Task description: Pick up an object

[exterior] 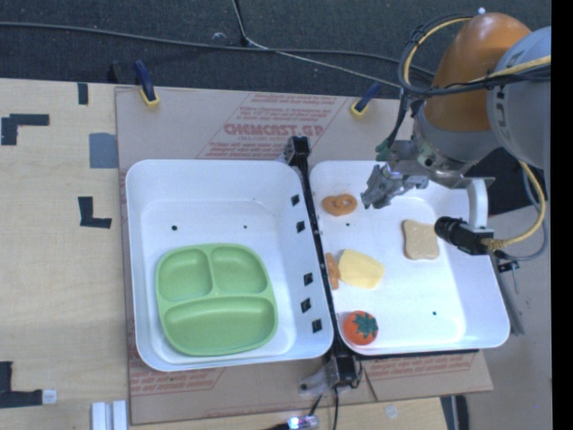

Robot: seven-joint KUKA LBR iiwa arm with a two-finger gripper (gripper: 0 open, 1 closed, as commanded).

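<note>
From my remote seat I see the grey arm with its orange band (470, 61) reaching in from the right, over the back of the right shallow white bin (483, 330). The tool (376, 193) hangs above that bin's rear left area, just right of a small round orange-brown pastry-like piece (339, 205). I read the dark tips as near the pastry but apart from it; nothing sits between them. I cannot tell how wide they stand.

Right bin contents:
- tan bread-slice-shaped toy (420, 239), mid-right, near a black fitting on the arm.
- pale yellow rounded lump (361, 269), centre-left, touching a small orange piece (332, 269) at the divider side.
- red tomato-like toy with green top (361, 327), front left corner area.

The left shallow white bin (152, 182) carries a light green plastic divided plate (216, 297) with three compartments, set toward the front.

Both bins rest on a brown cardboard sheet (260, 124) with red print, clipped at the back, on the pale wooden surface (54, 267). Black cables (242, 25) cross the dark ground behind.
</note>
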